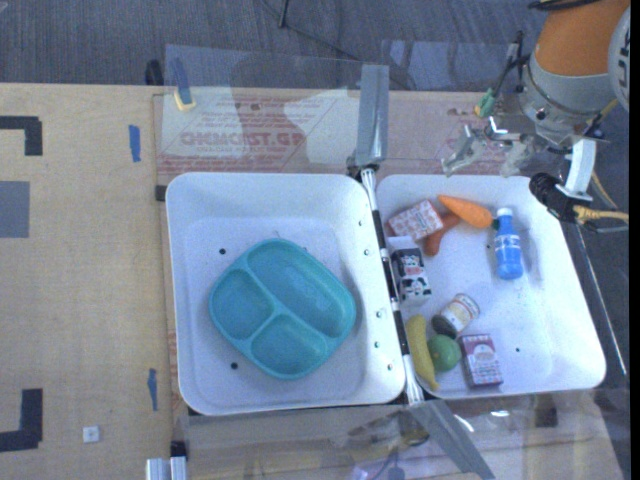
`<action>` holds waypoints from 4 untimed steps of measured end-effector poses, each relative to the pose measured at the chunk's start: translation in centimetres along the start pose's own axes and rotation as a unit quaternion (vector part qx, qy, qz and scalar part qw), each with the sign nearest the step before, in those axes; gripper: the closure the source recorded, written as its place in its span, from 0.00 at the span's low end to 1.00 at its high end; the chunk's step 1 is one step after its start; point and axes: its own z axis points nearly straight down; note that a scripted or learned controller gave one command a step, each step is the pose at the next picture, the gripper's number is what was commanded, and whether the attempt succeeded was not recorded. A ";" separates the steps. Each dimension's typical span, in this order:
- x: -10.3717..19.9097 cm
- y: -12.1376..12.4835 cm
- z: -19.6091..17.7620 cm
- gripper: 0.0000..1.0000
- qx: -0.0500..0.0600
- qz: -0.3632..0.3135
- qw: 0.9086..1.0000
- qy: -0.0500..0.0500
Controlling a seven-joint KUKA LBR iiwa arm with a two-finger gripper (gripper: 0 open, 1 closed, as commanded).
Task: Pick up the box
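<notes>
Bright, even overhead light; soft shadows inside the white bins (pixel 190 208); faint glare on a clear panel (pixel 290 88) up top, edges perhaps slightly soft

Tray (pixel 283 308) in left bin (pixel 190 208); box (pixel 481 359), bottle (pixel 507 245), carrot (pixel 466 210) in right bin (pixel 570 298).

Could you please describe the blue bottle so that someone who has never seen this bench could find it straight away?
Look in the right bin of the two white bins, toward its far right side. The blue bottle lies there with its white cap pointing away from the camera, just right of the carrot. It is the only blue item in that bin.
</notes>
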 end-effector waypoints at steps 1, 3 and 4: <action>0.7 -4.1 10.8 0.00 0.000 0.003 1.000 0.000; -2.6 0.8 18.0 0.00 0.010 0.051 0.999 -0.002; -3.3 -8.6 17.8 0.00 -0.003 0.021 1.000 0.000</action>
